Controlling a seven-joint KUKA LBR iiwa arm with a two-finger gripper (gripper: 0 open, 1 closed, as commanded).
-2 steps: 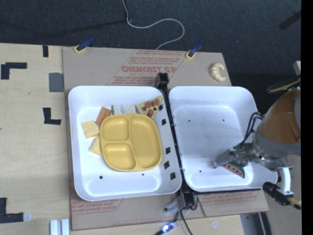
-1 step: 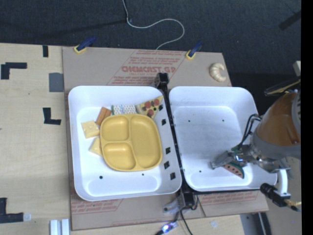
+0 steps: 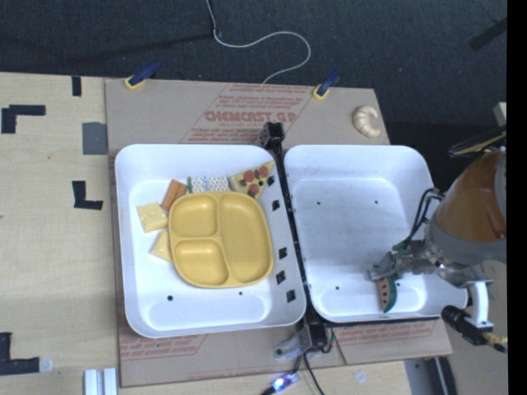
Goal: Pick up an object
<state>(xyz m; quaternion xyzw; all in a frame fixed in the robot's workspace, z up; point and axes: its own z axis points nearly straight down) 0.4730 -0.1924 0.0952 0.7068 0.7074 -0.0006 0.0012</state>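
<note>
so the arm is down in the right bin [image 3: 354, 171], near its front right corner, and the gripper [image 3: 394, 271] sits right over a small watermelon-slice toy [image 3: 387, 295], red with a green rind. the toy lies on the bin floor close to the front wall, its upper end touching or tucked under the fingers. honestly can't tell if the fingers are spread or pinched from this angle, the wrist hides too much, so i won't call it a grasp.

the left bin [image 3: 132, 245] has the rest of the stuff: a yellow divided plate [image 3: 221, 239] with a few small food pieces poking out around its back and left edges.

my read: this is the grasp step, right at contact. next it needs a firm close on the slice, then a straight lift clear of the front wall. thin, flat toy, so it could easily slip out.
</note>
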